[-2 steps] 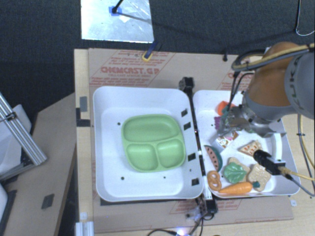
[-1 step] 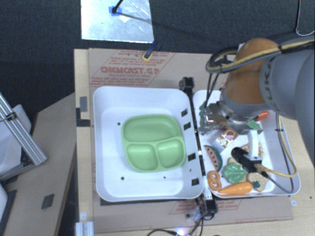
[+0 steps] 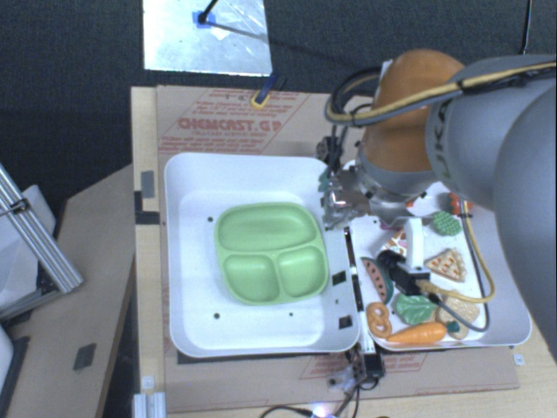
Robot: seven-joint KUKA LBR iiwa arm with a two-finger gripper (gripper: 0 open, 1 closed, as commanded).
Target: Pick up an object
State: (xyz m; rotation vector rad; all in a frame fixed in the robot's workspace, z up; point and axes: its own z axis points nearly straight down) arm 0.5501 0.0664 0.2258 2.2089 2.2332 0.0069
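Over the right bin [image 3: 513,325], near its far-left corner: grey arm [image 3: 487,120] with orange band [image 3: 413,116], reaching in from the right edge of the bench [image 3: 226,120]. Jaws [image 3: 341,200] low by the wall between the two bins, mostly hidden under the wrist; cannot tell whether spread or pressed together, nothing seen pinched. Left bin [image 3: 187,233]: green divided plate [image 3: 268,252] lying flat mid-bin, apart from the walls. Right bin, near edge: carrot [image 3: 418,333] along the front wall, pretzel [image 3: 379,319] just left of it, green leaf [image 3: 414,307] between. Further back: pizza slice [image 3: 448,265], green round piece [image 3: 446,224], reddish sausage [image 3: 377,277] near the left wall. Black cable [image 3: 435,299] looped over the food.
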